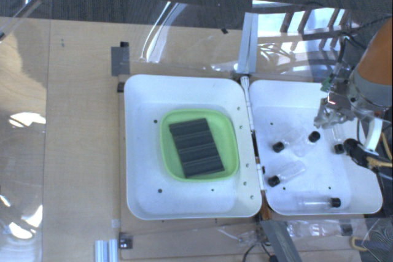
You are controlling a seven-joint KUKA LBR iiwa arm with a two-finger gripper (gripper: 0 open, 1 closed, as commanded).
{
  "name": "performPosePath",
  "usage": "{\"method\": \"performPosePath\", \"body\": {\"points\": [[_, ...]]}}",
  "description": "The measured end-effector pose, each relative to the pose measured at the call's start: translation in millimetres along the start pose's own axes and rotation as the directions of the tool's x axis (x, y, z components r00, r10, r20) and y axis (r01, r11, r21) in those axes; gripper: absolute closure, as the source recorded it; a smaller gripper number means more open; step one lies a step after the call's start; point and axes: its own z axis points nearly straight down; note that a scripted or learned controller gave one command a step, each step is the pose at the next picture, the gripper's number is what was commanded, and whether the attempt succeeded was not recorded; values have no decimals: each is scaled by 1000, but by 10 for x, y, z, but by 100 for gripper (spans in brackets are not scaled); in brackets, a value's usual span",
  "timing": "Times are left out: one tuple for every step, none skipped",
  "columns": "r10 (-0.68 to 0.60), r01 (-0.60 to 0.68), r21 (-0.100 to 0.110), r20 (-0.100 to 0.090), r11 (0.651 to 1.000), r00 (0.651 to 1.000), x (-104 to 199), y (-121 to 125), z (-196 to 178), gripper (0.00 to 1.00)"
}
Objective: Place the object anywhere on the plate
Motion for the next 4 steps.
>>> {"method": "performPosePath", "body": {"points": [[-225,225,3,-2,974,974,602,-408,194,100],[-433,433,2,-3,901,901,1343,-903,75,100],[-507,507,1,-3,862,862,2088,-888,192,100],[-506,506,1,-3,862,862,2084,-885,190,0]]}}
